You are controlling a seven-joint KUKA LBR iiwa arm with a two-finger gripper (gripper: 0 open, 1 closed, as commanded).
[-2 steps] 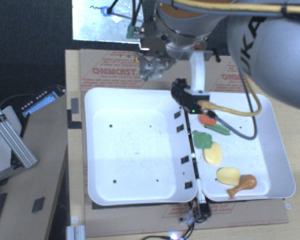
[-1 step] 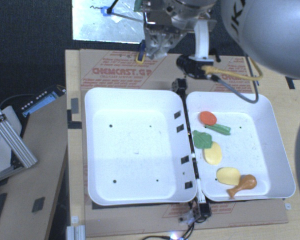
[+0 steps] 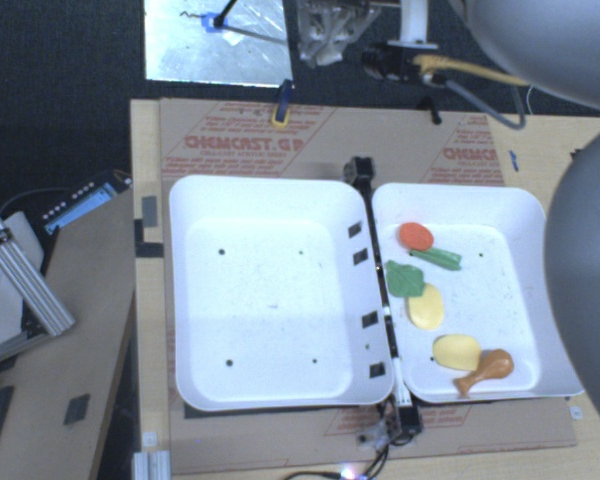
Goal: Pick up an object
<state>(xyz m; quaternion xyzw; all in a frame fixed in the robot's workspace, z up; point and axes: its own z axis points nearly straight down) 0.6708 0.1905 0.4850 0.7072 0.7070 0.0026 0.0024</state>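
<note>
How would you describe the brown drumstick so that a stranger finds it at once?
Look in the right bin, at its near edge, where the toy foods lie. The drumstick is the nearest piece, beside a yellow lump. It alone is brown, with a thin bone end.

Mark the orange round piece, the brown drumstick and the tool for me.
orange round piece (image 3: 415, 235), camera view, centre of its top face.
brown drumstick (image 3: 487, 369), camera view, on the thick meaty end.
tool (image 3: 325, 30), camera view, near the top edge, on its pale body.
</note>
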